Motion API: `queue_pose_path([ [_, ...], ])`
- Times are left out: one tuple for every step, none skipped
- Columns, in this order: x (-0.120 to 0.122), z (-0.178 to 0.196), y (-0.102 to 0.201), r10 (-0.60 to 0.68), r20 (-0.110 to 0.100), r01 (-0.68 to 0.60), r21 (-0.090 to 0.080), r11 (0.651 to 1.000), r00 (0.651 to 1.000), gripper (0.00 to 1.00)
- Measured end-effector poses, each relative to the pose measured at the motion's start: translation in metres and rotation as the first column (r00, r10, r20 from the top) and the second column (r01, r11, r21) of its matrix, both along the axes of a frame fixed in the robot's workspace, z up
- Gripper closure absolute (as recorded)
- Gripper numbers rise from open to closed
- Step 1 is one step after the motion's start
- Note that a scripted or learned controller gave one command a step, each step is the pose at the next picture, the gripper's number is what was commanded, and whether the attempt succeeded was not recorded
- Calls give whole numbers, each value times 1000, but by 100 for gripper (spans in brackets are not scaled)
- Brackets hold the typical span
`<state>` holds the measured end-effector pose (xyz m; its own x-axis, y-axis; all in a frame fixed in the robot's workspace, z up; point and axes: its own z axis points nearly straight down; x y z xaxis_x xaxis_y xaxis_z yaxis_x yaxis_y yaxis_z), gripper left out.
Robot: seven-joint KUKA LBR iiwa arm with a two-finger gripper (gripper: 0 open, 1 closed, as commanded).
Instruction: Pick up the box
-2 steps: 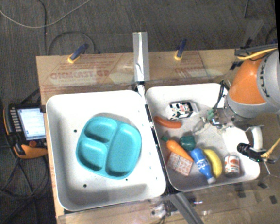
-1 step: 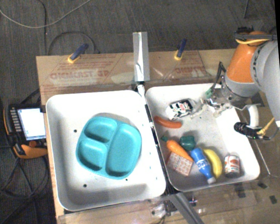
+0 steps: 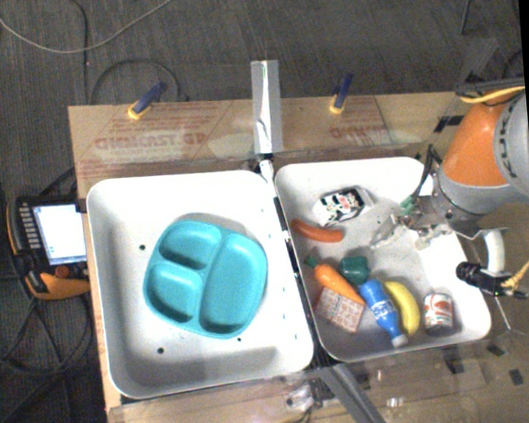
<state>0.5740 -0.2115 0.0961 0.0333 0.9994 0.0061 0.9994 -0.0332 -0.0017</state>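
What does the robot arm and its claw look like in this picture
The arm is rounded and grey with a broad orange band above the wrist. Its claw is a small metallic assembly with thin fingers. A white part and a black fitting with a thin cable sit beside the wrist.

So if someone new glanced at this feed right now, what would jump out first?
Probably the turquoise divided tray, alone in the left bin. Next, the right bin, crowded with a hot dog, carrot, blue bottle, banana, can and the patterned box. The arm's orange band stands out at the right edge.
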Motion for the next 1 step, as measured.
queue_pose_path([
  [19,-3,1,-45,9,45,6,999,999,0],
])
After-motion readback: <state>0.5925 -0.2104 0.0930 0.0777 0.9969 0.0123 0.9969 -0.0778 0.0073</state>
